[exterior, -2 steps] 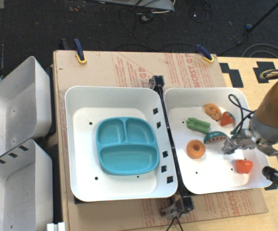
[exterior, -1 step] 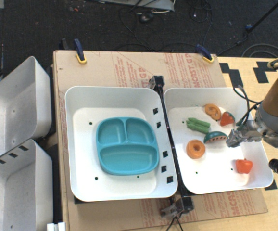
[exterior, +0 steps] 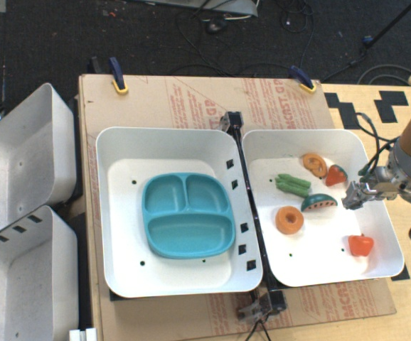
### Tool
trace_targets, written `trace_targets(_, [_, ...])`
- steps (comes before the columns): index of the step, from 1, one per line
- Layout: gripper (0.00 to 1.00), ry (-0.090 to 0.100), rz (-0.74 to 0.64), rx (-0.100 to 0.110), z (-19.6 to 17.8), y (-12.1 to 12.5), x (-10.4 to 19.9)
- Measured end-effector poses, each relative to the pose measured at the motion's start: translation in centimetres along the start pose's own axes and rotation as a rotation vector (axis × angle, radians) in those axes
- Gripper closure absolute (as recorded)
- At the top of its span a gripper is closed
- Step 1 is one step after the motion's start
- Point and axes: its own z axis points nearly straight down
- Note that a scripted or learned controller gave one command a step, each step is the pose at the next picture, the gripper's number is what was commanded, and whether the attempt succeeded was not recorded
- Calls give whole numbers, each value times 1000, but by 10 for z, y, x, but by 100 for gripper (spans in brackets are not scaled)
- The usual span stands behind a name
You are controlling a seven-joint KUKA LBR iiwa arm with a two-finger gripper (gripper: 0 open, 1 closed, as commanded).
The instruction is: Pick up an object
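I see the end effector [exterior: 353, 199] hanging over the right bin [exterior: 382, 267], near its right wall and just right of the dark green slice [exterior: 318, 202], but I cannot tell whether it is open or closed, and nothing shows in its grip. Around that slice lie the rest of the toys: the green pepper [exterior: 292, 184] up-left of it, an orange ring [exterior: 315, 165] and a red piece [exterior: 335, 174] above it, an orange doughnut [exterior: 289, 219] down-left, and a red pepper [exterior: 360, 245] well below and right. Far left of the slice, in the left bin [exterior: 113, 261], sits a teal divided plate [exterior: 188, 214].
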Motion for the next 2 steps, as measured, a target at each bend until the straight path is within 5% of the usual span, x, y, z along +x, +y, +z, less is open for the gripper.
trace_targets(1, [100, 0, 0, 0, -23, 1, 0])
trace_targets(2, [100, 3, -3, 4, -16, 2, 56])
